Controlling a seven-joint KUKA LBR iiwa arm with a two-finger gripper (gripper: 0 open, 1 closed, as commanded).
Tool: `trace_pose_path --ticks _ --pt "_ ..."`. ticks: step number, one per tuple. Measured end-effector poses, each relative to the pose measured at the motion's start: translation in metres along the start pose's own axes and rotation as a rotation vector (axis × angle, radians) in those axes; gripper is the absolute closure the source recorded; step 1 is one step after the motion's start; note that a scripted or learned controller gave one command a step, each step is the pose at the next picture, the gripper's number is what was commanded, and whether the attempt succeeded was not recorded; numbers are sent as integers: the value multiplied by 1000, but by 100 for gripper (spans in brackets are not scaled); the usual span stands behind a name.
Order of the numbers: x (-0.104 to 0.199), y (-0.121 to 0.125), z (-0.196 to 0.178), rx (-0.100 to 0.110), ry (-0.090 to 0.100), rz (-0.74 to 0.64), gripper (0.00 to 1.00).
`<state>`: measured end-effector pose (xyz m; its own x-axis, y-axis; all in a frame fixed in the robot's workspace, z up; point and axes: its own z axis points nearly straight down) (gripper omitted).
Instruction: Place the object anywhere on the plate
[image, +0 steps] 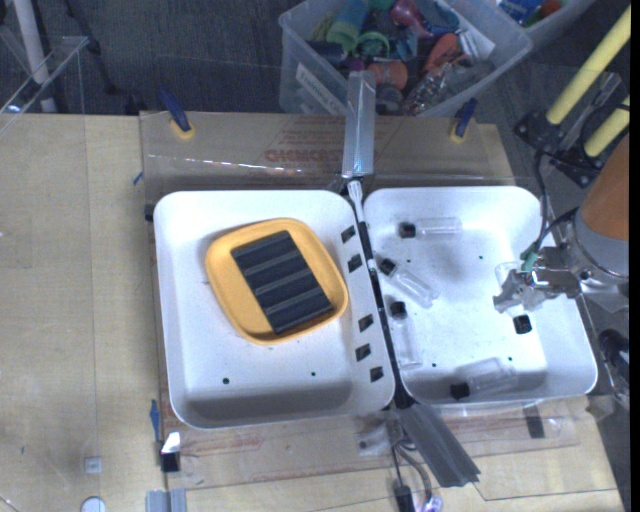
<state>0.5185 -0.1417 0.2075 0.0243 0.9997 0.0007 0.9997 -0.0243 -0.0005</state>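
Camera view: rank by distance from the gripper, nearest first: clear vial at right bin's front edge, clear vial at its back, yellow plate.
Measured from the gripper at the right bin's right side:
1. Clear vial at the front edge, in the right bin, just below-left of the gripper.
2. Clear vial at the back, in the right bin, further left.
3. Yellow plate, in the left bin, across the divider.
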Motion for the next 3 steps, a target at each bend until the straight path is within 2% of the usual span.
trace_pose_path --ticks 1,2,3 --pt "0 0 0 0 0 0 0" --pt "33 -19 -21 3 1 45 0" --pt "35 -17 -18 4 0 27 0"
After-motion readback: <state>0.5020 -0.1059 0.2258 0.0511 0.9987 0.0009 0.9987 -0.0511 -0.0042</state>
